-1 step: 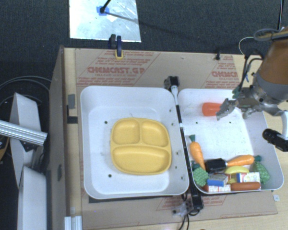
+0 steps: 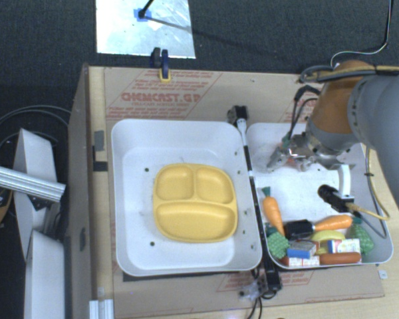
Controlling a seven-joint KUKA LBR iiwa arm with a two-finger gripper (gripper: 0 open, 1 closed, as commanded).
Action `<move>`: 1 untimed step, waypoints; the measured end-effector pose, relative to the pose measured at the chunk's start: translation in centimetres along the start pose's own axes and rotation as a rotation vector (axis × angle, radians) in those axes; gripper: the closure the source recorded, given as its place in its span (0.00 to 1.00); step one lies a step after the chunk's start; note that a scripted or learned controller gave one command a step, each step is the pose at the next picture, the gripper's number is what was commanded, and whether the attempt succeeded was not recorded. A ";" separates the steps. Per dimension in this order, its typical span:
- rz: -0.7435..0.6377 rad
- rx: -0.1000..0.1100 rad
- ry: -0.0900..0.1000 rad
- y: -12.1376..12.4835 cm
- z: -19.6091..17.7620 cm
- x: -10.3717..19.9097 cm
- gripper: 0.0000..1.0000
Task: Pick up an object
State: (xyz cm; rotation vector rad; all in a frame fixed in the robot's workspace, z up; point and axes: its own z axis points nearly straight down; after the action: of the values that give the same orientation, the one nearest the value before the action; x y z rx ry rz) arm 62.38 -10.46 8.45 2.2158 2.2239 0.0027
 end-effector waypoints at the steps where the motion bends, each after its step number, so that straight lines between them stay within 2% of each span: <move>1: 0.012 0.065 0.011 3.3 0.5 -0.2 0.00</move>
State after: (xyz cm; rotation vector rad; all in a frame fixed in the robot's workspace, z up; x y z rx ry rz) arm 65.68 -10.69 7.94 2.2670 2.2489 -0.0583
